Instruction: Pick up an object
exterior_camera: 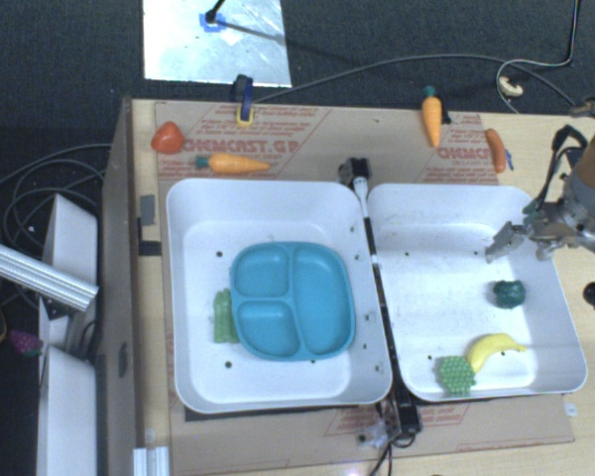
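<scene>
Here the gripper (521, 238) hangs over the upper right part of the right bin (426, 266), close to its far right rim; its fingers look spread apart with nothing between them, though at this slant that is hard to be sure of. Below it, apart from it, lies a small dark green lumpy object (508, 294). Nearer the front rim sit a smooth curved yellow banana (494, 349) and, touching its left end, a knobbly light green piece (455, 374). The bin's left and middle floor is bare glossy white plastic, giving wide room.

In the left bin (193, 266) a rounded blue divided plate (292, 299) takes the middle, with a pale green ridged piece (223, 316) against its left edge. Two orange carrots (232, 165) (432, 119) rest on the cardboard beyond the bins.
</scene>
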Tool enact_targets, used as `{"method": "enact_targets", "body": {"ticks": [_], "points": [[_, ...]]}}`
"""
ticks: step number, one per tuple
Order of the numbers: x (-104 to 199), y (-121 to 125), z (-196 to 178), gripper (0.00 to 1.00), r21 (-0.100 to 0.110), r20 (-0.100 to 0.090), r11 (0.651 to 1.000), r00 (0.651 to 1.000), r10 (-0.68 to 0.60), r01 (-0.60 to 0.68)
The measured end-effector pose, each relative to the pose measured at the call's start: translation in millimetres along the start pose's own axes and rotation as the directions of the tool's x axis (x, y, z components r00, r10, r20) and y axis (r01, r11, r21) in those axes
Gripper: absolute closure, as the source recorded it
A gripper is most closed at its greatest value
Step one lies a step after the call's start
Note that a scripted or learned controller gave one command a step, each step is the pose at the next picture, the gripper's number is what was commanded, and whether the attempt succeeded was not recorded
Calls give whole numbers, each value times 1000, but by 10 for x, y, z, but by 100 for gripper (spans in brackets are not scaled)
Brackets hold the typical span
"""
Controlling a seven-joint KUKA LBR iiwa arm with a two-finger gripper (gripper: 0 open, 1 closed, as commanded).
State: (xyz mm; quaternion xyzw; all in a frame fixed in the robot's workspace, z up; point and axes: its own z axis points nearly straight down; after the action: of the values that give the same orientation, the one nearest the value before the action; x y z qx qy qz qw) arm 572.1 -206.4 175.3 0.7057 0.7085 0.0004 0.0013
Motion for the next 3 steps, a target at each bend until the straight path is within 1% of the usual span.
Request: {"method": "enact_targets", "body": {"ticks": [1, 2, 3], "points": [[-1, 319, 202, 0, 0, 0, 1000, 1000, 0, 0], [-3, 537, -107, 0, -2, 0, 1000, 1000, -1, 1], [-4, 122, 18, 0, 1, 0, 1000, 1000, 2, -2]]}}
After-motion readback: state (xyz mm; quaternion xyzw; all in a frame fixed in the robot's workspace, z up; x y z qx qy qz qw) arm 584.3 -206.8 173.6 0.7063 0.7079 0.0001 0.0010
